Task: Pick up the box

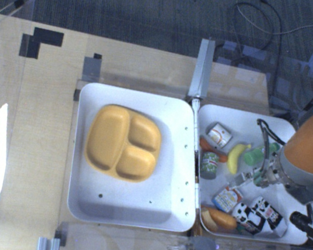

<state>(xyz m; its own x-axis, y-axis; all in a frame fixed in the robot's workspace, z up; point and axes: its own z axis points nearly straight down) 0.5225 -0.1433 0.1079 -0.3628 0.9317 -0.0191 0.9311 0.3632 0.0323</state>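
Robot gripper (pixel 256 178) hovers above cluttered right bin (pixel 290 127).
Finger state cannot be told; small box (pixel 227 198) lies just beside it, near the banana (pixel 234 157).

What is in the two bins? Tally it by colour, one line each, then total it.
Yellow: 2, the divided tray and the banana
Green: 1, the green item
Black-and-white: 1, the carton
Orange: 1, the orange food
Mixed labels: 3
Total: 8
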